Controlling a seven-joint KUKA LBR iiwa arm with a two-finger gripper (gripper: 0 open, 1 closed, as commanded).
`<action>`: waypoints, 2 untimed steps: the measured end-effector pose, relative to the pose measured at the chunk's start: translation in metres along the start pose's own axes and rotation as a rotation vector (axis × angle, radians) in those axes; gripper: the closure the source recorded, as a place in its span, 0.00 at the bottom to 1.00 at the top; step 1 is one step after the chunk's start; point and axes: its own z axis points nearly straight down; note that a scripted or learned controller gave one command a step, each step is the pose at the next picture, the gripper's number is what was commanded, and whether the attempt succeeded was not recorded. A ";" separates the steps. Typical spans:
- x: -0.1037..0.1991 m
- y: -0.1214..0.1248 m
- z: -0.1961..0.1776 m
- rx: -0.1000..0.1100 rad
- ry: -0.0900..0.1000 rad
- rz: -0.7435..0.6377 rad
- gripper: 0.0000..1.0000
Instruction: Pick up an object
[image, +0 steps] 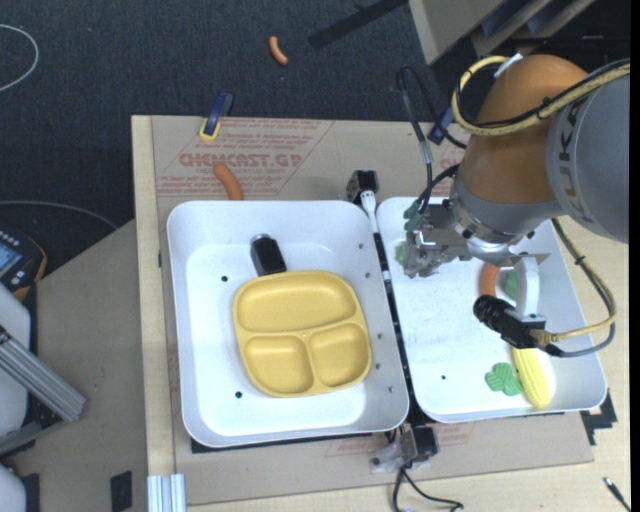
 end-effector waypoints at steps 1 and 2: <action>-0.007 -0.006 0.017 0.008 0.000 0.003 1.00; -0.006 -0.002 0.020 0.005 0.000 0.002 1.00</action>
